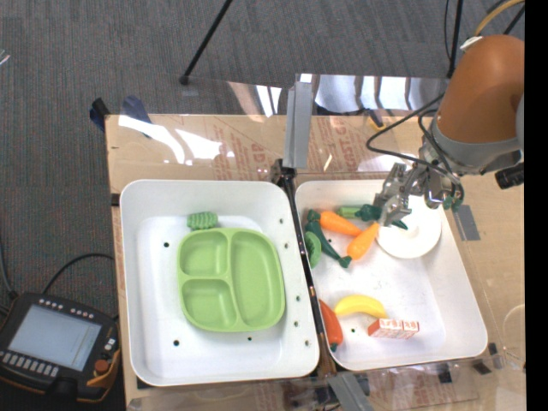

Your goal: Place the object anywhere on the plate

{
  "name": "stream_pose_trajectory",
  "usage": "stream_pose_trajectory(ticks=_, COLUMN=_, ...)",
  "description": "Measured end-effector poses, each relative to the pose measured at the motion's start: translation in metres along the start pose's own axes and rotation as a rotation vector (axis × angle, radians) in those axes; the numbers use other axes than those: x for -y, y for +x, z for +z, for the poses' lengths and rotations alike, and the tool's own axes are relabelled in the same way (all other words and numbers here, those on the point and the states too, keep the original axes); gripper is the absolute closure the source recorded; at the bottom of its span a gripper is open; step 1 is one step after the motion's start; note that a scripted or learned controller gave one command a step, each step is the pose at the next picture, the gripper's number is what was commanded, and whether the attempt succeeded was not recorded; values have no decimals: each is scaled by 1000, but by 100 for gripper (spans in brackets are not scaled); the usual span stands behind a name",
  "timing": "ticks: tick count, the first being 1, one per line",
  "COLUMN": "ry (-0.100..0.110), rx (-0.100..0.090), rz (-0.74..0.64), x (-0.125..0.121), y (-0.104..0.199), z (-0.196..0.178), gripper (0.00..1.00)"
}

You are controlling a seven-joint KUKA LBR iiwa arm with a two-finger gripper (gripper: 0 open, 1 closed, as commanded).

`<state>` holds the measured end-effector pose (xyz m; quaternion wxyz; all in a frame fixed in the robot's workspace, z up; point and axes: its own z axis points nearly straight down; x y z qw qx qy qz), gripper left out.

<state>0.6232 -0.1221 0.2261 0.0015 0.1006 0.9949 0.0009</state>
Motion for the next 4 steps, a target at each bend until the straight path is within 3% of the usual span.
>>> stream_pose_trajectory(ticks=1, ry=-1, rx=-3, rz=-325, x=-52, y=17, z=22, gripper=100)
stream_pose_trajectory(ticks=2, ry=-2, rx=-5, rz=-428, x=-123, y=72, z=40, gripper=100)
stream_pose_trajectory(ticks=3, ry=-2, rx=5, rz=-497, x=-177, y=115, z=-35, gripper=100)
stream_pose_trajectory(ticks=4, ry=-1, rx=-3, rz=-495, x=-176, y=116, z=-31, gripper=0)
